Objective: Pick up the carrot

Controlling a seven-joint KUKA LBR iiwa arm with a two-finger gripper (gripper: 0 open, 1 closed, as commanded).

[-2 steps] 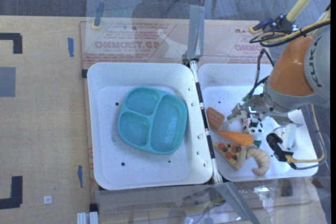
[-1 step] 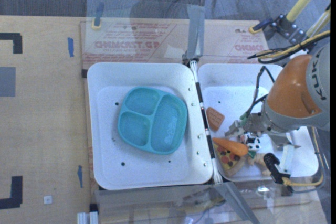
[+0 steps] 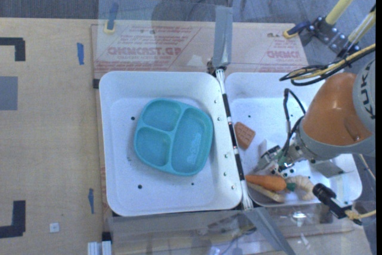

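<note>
The carrot [image 3: 267, 181] is orange with a green end and lies on its side near the front edge of the right bin [image 3: 262, 92]. My gripper [image 3: 278, 160] hovers just above and slightly behind the carrot, close to its right half. The view shows nothing held in it. The arm's orange band [image 3: 337, 110] rises behind the gripper and hides the right part of that bin.
A teal divided plate [image 3: 173, 136] lies in the left bin [image 3: 119, 98]. In the right bin, a brown bread-like piece [image 3: 244, 134] sits by the left wall. Pale tan items [image 3: 304, 188] lie beside and under the carrot. Cables run at the upper right.
</note>
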